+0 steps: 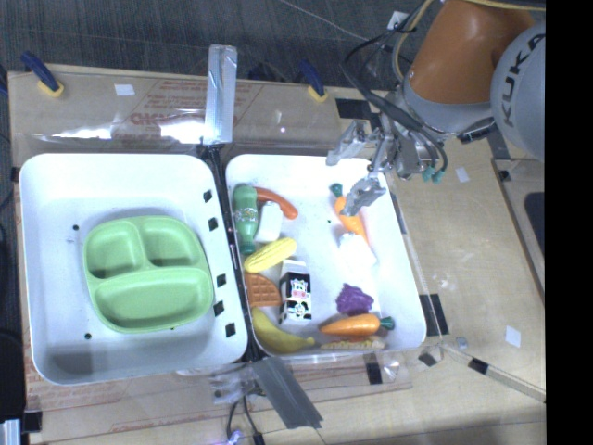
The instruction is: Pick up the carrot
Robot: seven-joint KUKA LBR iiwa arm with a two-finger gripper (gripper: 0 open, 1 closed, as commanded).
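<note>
Nearest, a banana (278, 336) is lying along the near wall of the right bin (414, 290). Just right of it, a near carrot (350, 324) is resting flat against the same wall, its green top pointing right. Purple grapes (353, 298) are sitting just beyond that carrot. Left of them a carton (296, 295) is standing beside a waffle (262, 290), with corn (270, 254) just beyond, then a green bottle (245, 213) and a red pepper (278, 202) towards the far left corner.

A far carrot (350, 219) is lying in the far right part of the bin, a white piece (358, 250) just near of it. The gripper (366, 185) is hanging low over this far carrot, at or just above it; whether it is open or closed, or gripping anything, cannot be told. The arm (463, 54) is reaching in from the far right.

In the left bin (37, 248), a green plate (148, 272) is sitting.
</note>
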